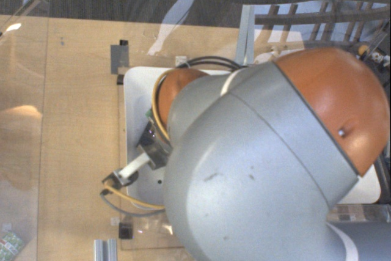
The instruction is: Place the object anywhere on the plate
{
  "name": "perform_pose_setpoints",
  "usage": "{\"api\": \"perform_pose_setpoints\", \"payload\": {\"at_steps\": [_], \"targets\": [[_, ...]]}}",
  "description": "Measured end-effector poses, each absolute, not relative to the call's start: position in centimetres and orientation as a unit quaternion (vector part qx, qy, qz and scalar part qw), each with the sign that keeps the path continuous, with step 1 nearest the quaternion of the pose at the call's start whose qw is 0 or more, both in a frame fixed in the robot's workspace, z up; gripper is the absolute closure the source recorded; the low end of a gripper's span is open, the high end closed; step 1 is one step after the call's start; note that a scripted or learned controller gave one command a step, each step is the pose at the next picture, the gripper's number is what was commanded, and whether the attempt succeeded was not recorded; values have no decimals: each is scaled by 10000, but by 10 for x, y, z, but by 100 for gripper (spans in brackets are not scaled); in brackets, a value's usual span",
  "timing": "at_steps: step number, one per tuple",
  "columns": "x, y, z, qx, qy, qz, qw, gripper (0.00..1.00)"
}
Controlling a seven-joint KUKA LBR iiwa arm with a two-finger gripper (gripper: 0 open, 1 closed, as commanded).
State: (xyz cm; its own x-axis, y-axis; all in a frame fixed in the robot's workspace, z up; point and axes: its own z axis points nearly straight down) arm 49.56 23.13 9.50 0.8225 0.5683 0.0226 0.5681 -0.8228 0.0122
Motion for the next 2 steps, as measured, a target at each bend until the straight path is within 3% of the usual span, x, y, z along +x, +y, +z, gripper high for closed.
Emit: {"api": "perform_pose_setpoints", "payload": {"at_steps": [2], "targets": [[497,233,106,9627,2703,145,5,100]]}}
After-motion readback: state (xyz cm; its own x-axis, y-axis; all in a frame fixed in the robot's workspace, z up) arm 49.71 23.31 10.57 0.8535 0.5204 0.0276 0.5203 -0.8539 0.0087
